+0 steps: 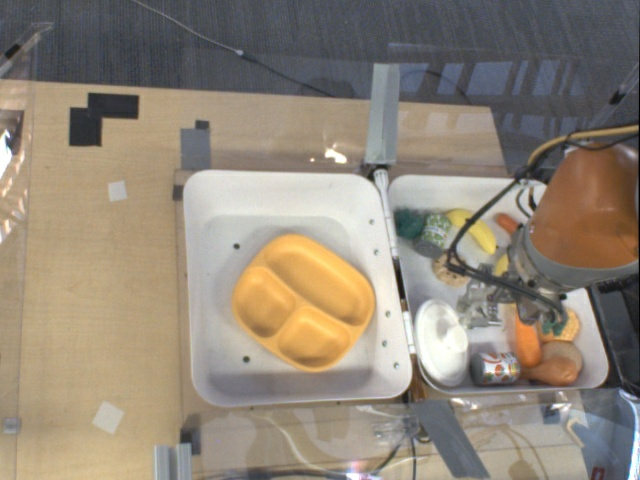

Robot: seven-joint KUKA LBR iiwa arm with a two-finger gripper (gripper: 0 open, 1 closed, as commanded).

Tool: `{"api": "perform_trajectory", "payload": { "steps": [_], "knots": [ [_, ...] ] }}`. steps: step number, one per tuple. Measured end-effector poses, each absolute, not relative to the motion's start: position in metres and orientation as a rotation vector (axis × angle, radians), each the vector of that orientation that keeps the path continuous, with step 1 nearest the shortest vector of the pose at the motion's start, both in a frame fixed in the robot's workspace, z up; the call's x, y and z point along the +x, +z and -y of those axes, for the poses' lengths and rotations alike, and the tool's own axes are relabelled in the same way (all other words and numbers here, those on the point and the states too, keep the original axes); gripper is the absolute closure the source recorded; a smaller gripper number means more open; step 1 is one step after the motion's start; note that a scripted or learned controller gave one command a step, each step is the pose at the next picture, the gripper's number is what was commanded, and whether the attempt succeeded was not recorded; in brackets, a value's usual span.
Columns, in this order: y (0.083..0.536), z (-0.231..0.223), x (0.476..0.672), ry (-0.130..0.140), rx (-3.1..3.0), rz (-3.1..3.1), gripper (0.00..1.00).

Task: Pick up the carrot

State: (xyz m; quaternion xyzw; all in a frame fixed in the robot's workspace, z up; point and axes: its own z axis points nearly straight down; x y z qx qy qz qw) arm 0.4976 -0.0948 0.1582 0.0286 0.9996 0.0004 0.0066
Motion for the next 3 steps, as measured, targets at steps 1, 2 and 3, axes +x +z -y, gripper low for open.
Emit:
{"api": "perform_trajectory", "payload": {
  "steps": [1,2,3],
  "knots": [
    [0.090,0.157,0.492,-0.002,-0.209,-3.121,1.00],
    [0.249,0.208,0.524,-0.015,-0.349,-3.103,1.00],
    [0.109,0.182,0.506,0.009,-0.168,-3.142,1.00]
  ]
}}
